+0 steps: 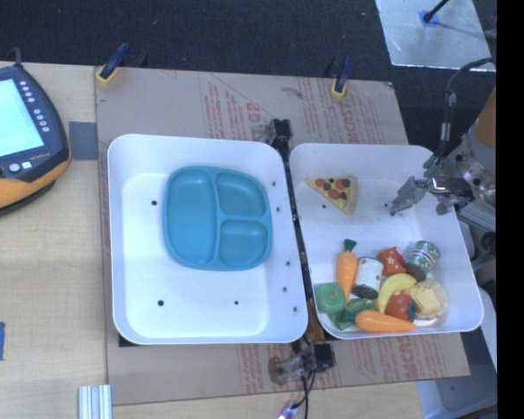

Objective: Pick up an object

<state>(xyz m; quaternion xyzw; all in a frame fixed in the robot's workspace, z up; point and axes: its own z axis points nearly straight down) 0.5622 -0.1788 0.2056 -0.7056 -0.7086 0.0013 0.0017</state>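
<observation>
Even, bright overhead light, soft shadows only. Left bin [127, 234] and right bin [380, 160] whites near blown out, mild glare off tablet screen [4, 129] far left of the gripper [410, 195]. Overall soft, low-res; gripper slightly blurred. Dark floor behind it underexposed.

- The arm [482, 138] is cut off at the right side, so little beyond its wrist is seen.
- The end effector [408, 195] is small and blurred over the right bin [377, 157]; its finger state cannot be told.
- The toy food pile [380, 291] overlaps itself, hiding parts of several pieces; the small can's [422, 256] label is too small to read.
- The tablet [13, 142] on the table [44, 278] is cut off by the left edge, its screen washed out.
</observation>
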